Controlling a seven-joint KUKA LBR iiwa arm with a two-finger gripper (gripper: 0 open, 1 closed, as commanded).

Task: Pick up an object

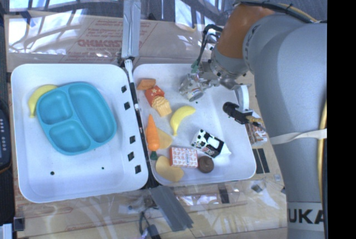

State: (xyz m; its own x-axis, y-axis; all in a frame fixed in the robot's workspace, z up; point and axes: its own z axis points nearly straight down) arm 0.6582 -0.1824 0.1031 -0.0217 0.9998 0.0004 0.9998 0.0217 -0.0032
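Nearest the front rim of the right bin [245, 168] a yellow wafer [168, 169], a patterned box [183, 157] and a brown disc [206, 164] are seen close together; just behind, a black-and-white carton [208, 144] lies tilted; a carrot [152, 133] lies lengthwise beside the left wall, its long axis running front to back; a banana [182, 117] is angled up to the right; farther back the gripper [192, 88] is poised over bare floor, grasping nothing; whether its jaws are parted cannot be told; a blue tray [75, 116] occupies the left bin [22, 177].
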